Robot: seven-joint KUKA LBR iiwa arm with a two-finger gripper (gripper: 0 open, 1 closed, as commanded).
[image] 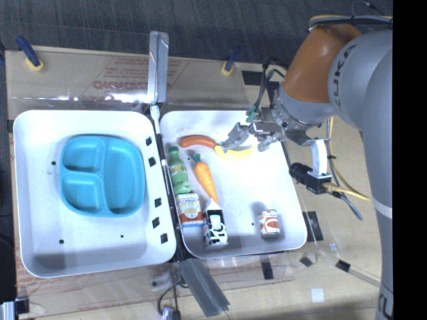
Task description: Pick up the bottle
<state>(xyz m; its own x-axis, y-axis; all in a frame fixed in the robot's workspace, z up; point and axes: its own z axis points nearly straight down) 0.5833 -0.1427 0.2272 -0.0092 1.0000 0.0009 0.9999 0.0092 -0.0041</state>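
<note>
Nearest, lying along the left wall of the right bin (287, 239): the bottle (181, 187), green with a red-and-white label, untouched beside a carrot (205, 181). Approach step, by the look of it; next, a swing left and down over the bottle. Farther back, pincer (245, 136) above a banana (235, 152), fingers apparently apart, clamped on nothing. Label writing too small to read; faint red print on the surface (120, 79) beyond, illegible.

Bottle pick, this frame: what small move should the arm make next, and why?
Probably shift the hand across the right bin toward its left wall, until it is over the bottle. The hand sits over the banana near the bin's top edge, with the sausage and carrot between it and the bottle, which lies untouched along that wall.
</note>
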